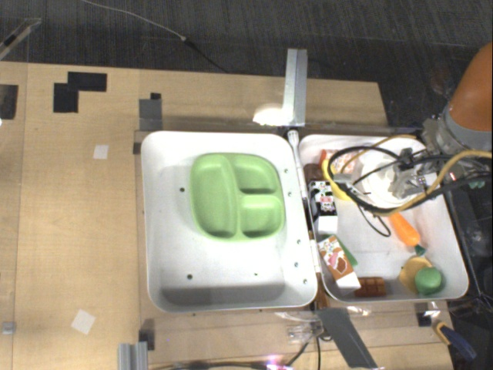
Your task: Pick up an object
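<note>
In the right bin (456,241), the tool (404,177) hangs low over the upper half, wrapped in yellow and black cables (362,177); its state cannot be determined. Just below it lies an orange carrot (406,230). A green round object (428,280) rests in the bin's lower right corner. A small carton (337,257) lies along the left wall. The left bin (166,230) on the desk (69,230) contains a green divided tray (235,194).

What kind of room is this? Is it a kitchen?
Probably not a kitchen but a robot lab: a robot arm with looped cables reaches over a wooden bench holding two white bins, one with a green tray.
</note>
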Motion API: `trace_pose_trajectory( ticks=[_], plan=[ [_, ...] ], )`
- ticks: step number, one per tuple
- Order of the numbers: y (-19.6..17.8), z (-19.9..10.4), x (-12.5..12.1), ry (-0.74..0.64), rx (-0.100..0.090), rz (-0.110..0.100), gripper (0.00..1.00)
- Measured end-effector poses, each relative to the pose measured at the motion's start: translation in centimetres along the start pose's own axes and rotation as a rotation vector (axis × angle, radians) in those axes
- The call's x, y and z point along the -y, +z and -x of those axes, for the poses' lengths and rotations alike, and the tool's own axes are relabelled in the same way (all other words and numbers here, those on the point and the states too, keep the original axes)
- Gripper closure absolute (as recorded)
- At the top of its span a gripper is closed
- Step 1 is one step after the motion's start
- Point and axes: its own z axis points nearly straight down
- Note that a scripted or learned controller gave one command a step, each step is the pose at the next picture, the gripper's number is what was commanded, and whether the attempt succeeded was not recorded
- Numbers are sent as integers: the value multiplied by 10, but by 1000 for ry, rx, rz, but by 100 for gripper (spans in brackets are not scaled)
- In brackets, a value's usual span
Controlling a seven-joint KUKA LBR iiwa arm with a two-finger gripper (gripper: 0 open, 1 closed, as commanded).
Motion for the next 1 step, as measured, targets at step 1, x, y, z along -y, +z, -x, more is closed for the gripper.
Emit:
trace_pose_trajectory(
  ticks=[1],
  plan=[
    [5, 61, 35, -62, 4, 0, 100]
  ],
)
